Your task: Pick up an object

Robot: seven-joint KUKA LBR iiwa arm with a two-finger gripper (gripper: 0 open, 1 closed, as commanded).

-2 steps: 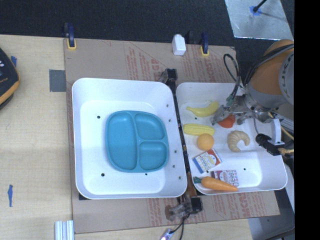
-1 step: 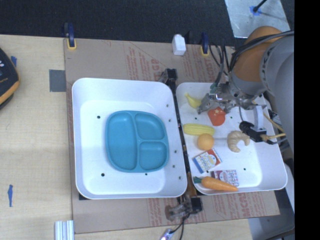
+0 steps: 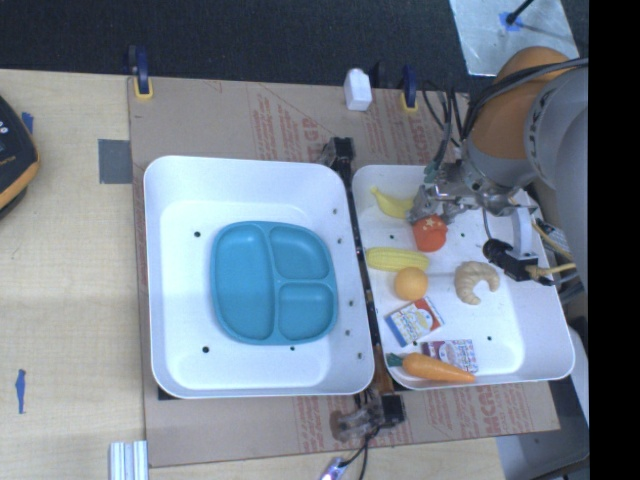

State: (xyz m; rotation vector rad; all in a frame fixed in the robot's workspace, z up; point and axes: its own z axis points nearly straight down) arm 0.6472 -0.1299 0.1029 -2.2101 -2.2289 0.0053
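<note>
My gripper (image 3: 437, 204) hangs low over the back of the right bin (image 3: 540, 343), directly above and touching or nearly touching a red tomato (image 3: 430, 234). A yellow banana (image 3: 389, 203) lies just left of the gripper. In front of the tomato lie a corn cob (image 3: 397, 260), an orange (image 3: 410, 284) and a beige croissant (image 3: 476, 280). Nearer the front edge are a red-and-white packet (image 3: 413, 320), a second small packet (image 3: 450, 352) and a carrot (image 3: 437, 368).
The left bin (image 3: 170, 268) holds a blue divided plate (image 3: 273, 281). The arm's grey body and orange band (image 3: 520, 98) cover the right bin's back right corner. A black cable clip (image 3: 508, 258) hangs near the croissant.
</note>
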